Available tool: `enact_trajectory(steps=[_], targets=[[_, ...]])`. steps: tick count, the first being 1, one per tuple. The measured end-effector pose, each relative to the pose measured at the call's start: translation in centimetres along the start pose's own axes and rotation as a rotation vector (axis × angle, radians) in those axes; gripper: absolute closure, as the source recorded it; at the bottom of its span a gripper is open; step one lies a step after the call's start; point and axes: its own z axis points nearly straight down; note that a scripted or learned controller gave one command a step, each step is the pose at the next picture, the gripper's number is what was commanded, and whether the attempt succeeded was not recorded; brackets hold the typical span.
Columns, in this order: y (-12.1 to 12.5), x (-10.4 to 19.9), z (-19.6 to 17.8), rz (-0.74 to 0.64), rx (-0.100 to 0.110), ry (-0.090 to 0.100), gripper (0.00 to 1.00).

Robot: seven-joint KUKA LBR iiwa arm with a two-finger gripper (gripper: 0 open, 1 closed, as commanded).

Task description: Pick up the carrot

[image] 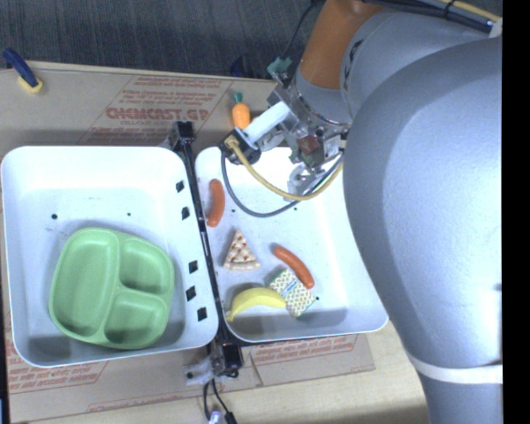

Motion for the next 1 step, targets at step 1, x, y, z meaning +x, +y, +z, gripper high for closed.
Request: enact_trajectory(steps=[1], targets=[[7.69, 0.85, 7.97, -0.014, 0.001, -0.003, 0.0]])
